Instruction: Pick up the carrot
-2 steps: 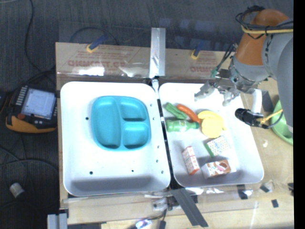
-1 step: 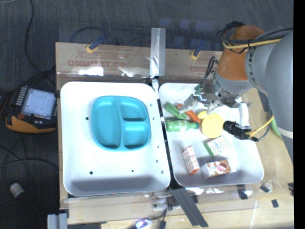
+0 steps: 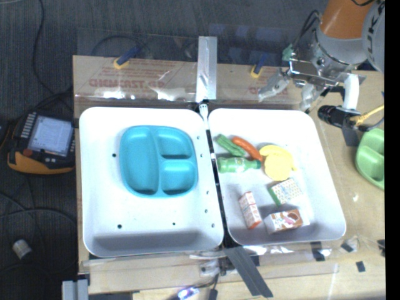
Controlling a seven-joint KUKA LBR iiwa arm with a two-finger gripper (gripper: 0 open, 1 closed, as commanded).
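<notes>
Carrot: small orange plastic carrot, right white bin, near its back-left corner, betw. green veg & yellow disc.
Axis: runs diagonal, back-left to front-right.
Pincer: grey two-finger pincer hangs over bin's back edge, fingers spread, empty.
Relation: carrot lies fwd & left of pincer, well apart.
Room: tight; neighbours touch it.
</notes>
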